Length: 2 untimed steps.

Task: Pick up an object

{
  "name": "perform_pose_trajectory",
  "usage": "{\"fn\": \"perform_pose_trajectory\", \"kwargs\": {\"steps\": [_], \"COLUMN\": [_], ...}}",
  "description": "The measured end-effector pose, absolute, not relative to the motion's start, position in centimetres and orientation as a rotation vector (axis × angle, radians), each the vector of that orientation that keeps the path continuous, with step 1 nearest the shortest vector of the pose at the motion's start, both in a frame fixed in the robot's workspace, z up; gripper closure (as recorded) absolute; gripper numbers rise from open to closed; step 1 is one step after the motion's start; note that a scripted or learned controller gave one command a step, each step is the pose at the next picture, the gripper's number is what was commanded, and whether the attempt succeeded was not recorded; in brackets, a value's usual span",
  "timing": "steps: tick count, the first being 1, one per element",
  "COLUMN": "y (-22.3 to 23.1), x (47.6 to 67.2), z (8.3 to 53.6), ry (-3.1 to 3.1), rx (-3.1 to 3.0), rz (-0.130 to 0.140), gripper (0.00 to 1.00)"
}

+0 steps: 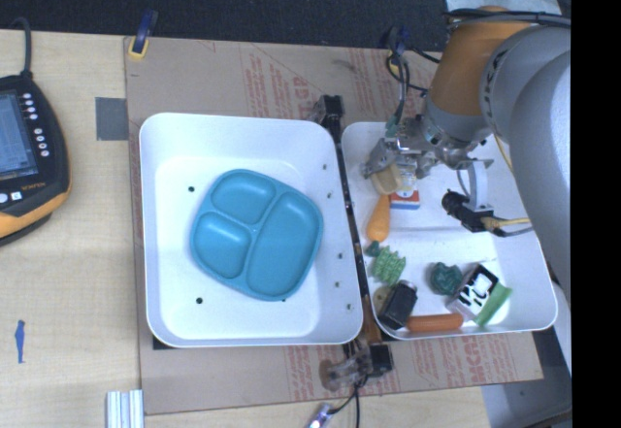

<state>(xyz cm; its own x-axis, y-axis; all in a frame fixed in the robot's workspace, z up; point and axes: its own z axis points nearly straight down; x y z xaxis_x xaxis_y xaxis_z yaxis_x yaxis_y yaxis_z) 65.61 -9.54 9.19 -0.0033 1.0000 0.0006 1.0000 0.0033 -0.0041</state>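
Looking down from the overhead camera: my hand [393, 169] is hanging over the back left corner of the right bin [516, 261], close to the wall it shares with the left bin [175, 183]. It's tight on that side. The middle of the right bin has more bare floor, and its front edge is crowded.

The left bin just has a blue divided plate [257, 234] sitting in the middle, with white floor all around it.

The right bin is the messy one. A tan piece [386, 181] is right under my hand, but honestly I can't tell if my hand is open, closed or actually on it. Just beside that is a small red, white and blue box [408, 199], then an orange carrot [378, 216] lying along the left wall. Toward the front there's a green leafy thing [388, 264], a black block [396, 302], an orange-red sausage [435, 323], a dark green lump [447, 278] and a black-and-white box [477, 292].

Both bins sit on cardboard [243, 77] on the surface [68, 319], and a control pendant [24, 159] is off at the left edge.

The cardboard has red print and the box has white marks, but both are too small to read.
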Motion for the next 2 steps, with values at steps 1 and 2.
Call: {"fn": "perform_pose_trajectory", "kwargs": {"steps": [1,2], "y": [-9.31,-9.51], "x": [65.60,65.61], "z": [9.19,9.19], "ry": [-2.223,-2.222], "rx": [-2.214,-2.216], "rz": [0.004,0.004], "gripper": [0.00,0.00]}}
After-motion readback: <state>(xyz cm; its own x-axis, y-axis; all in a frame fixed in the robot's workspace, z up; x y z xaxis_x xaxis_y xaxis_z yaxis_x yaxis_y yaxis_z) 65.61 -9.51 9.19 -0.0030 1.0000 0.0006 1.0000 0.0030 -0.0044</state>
